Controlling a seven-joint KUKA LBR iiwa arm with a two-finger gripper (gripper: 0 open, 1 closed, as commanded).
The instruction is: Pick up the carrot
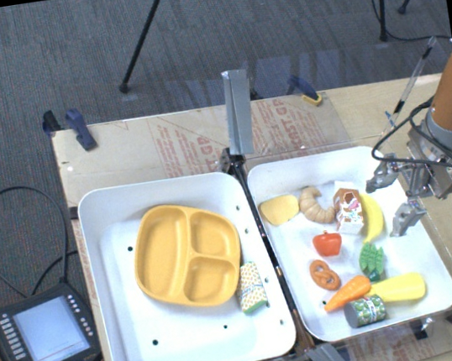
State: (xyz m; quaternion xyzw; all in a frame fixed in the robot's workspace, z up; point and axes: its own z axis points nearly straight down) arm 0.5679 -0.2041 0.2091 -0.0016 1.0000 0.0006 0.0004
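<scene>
Carrot point(347, 292): 1, among 9 items

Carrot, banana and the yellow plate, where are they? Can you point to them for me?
carrot point(347, 292), camera view, middle of its orange body.
banana point(373, 218), camera view, middle of its curved yellow side.
yellow plate point(150, 260), camera view, bare floor of its big left compartment.
</scene>
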